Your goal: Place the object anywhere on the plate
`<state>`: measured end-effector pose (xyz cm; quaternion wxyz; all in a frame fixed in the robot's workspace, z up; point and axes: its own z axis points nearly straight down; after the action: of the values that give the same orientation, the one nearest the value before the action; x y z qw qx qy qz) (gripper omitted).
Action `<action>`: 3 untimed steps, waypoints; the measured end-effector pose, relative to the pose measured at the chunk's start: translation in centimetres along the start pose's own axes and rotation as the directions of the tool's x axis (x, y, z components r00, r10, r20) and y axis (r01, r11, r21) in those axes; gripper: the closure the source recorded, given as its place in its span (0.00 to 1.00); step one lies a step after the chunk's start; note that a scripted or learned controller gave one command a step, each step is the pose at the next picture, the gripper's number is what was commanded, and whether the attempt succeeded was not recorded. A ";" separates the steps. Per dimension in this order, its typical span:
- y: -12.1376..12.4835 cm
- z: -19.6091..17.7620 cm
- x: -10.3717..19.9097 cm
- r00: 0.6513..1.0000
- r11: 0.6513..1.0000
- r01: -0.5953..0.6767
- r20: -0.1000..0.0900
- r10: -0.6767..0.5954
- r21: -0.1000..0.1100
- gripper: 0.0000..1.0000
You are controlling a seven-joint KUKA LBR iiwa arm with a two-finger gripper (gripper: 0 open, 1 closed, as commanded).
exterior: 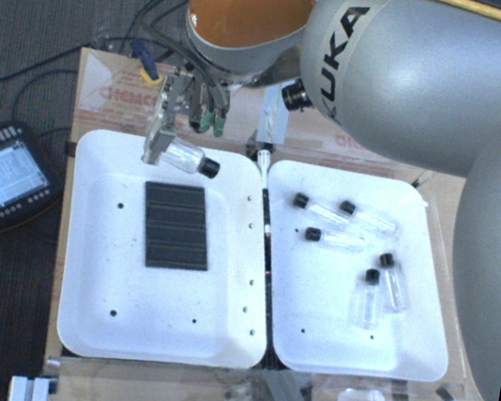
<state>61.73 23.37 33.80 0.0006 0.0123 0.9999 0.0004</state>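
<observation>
We see the hand (161,137) closed on a clear, black-capped vial (186,158), held level over the left bin's (80,309) far edge. The dark ribbed plate (176,226) lies just nearer, so we judge that a short carry and lowering remain.

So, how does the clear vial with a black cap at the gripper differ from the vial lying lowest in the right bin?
The clear black-capped vial at the gripper is over the left white bin, near the dark ribbed plate; the lowest vial lies in the right white bin. The first points its cap to the view's right; the second points its cap up the view. Both are clear with black caps.
</observation>
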 end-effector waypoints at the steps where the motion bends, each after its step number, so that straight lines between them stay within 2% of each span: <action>1: 0.0 -8.6 4.2 0.839 0.839 0.544 0.003 -0.544 -0.001 1.00; 2: -0.1 -9.7 7.7 0.528 0.528 0.849 0.003 -0.849 -0.001 1.00; 3: -2.5 -9.5 4.6 -0.035 -0.035 0.999 0.005 -0.999 -0.002 1.00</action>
<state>57.04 20.95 43.33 0.0016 -0.7108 0.7033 0.0021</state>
